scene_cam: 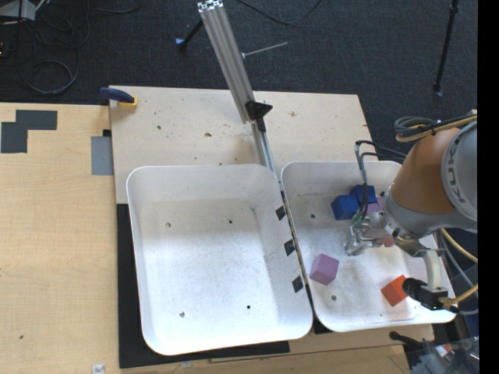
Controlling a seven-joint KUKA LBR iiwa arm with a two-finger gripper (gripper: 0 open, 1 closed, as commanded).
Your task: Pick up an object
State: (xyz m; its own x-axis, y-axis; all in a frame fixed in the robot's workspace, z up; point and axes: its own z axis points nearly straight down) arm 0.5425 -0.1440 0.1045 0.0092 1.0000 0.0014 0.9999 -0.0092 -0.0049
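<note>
The right bin (327,179) holds a purple cube (323,269) near its left front, an orange-red block (394,291) at the front right, and a blue block (351,203) toward the back. A small pink piece (373,207) peeks out beside the blue block. My gripper (357,242) hangs low over the bin floor, between the blue block and the purple cube, a little right of the cube. Nothing shows between its fingers. The arm's orange band (425,179) covers the bin's right side.
The left bin (156,179) lies beside the right one, with black clips (289,247) along the shared wall. A slanted aluminium post (232,57) rises behind the bins. A blue and yellow clamp (118,97) sits at the bench's back left corner.
</note>
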